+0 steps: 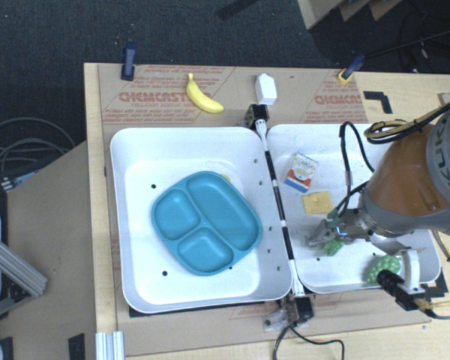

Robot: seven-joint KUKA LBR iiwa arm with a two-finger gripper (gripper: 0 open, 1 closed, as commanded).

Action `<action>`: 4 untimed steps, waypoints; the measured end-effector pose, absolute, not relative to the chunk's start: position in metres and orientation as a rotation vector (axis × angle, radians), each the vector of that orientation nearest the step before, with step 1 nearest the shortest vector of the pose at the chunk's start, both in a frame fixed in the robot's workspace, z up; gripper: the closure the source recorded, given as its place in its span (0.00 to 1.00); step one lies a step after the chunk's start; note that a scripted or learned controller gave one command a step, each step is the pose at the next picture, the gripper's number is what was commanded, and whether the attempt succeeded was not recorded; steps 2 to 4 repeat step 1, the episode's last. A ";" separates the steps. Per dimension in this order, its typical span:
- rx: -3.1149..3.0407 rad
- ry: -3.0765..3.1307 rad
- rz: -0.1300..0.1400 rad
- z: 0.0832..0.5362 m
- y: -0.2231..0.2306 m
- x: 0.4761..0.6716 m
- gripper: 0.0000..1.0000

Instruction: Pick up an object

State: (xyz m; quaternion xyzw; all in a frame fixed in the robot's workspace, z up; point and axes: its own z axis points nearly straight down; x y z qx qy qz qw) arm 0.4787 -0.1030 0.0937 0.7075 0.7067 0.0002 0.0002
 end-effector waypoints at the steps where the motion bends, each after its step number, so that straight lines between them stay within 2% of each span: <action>1: 2.219 2.222 0.003 0.217 -0.053 0.521 1.00; 4: 2.219 2.222 0.003 0.217 -0.053 0.521 1.00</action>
